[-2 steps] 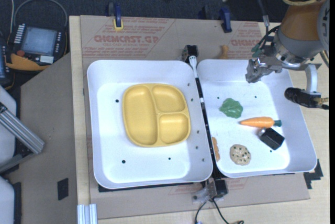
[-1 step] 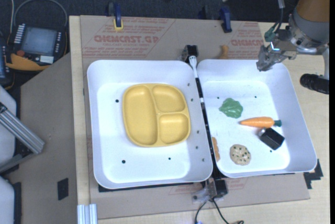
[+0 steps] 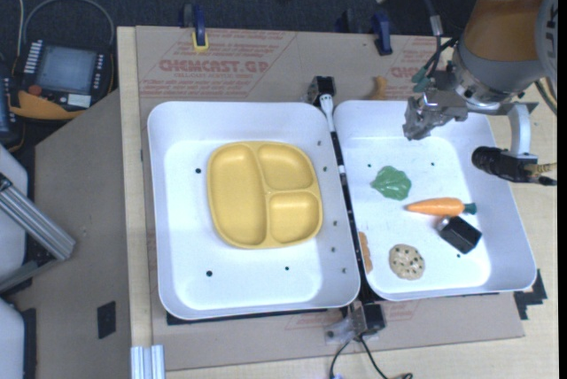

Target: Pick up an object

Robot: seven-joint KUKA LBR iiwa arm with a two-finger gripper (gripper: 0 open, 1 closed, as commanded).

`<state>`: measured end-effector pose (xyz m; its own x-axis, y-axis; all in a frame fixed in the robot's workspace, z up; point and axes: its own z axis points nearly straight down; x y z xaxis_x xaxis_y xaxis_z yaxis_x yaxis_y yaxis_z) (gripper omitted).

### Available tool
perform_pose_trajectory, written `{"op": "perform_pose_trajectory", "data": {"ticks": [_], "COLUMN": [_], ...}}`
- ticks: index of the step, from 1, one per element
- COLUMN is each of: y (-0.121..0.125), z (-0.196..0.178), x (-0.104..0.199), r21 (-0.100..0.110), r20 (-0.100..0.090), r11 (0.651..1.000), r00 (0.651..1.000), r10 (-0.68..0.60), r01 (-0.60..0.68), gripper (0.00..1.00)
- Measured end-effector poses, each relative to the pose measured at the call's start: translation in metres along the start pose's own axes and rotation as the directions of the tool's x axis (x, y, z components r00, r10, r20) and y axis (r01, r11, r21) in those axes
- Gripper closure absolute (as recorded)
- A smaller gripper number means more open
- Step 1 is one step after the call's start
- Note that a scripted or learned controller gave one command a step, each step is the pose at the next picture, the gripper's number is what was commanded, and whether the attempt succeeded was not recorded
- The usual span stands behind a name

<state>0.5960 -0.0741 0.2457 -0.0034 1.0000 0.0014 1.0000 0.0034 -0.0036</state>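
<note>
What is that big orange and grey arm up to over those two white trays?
It is a robot arm set to pick up an object. Its gripper hangs over the far end of the right bin, holding nothing that I can see. In that bin lie a green leafy piece, a toy carrot, a small black block and a cookie. The left bin holds a yellow divided plate. Nothing has been lifted yet.

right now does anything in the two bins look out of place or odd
One thing: a small orange-brown piece sits on the seam between the left bin and right bin, not properly inside either. The yellow tray, green piece, carrot, black block and cookie lie flat.
</note>
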Motion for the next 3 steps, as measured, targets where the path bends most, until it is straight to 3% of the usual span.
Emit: {"op": "perform_pose_trajectory", "data": {"ticks": [2,3], "y": [-0.026,-0.052], "z": [0.001,0.021], "x": [0.09,0.133], "r21": [-0.001,0.002], "r20": [-0.001,0.0], "r11": [1.0,1.0], "r00": [1.0,1.0], "r10": [-0.001,-0.001], "r01": [0.001,0.001], "gripper": [1.0,1.0]}}
